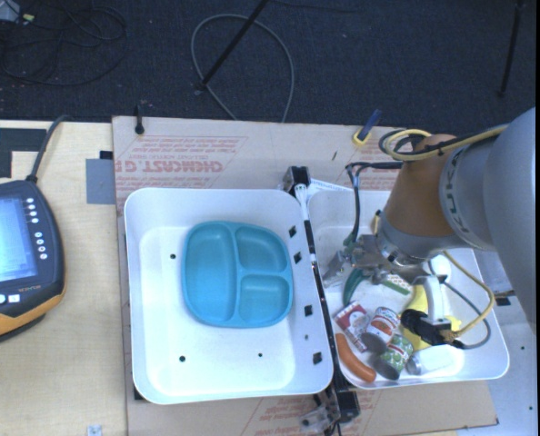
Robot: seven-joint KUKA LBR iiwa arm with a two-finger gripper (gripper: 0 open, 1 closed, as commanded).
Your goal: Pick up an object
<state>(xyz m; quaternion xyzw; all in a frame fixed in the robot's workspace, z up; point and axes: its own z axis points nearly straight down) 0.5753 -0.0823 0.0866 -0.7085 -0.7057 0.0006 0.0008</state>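
claw [365, 263]: fingers blurred against the clutter, open or closed unclear | right bin [488, 369]: upper part hidden under the arm [470, 193] | handheld screen unit [11, 252]: cut off at left edge | small toys [379, 334]: jumbled, too small to identify

A robotics lab: a grey industrial arm with an orange band [434, 203] over two shallow white plastic bins [152, 334], a handheld control pendant with a lit screen [11, 252] at left, black cables [243, 44] trailing across dark carpet beyond.
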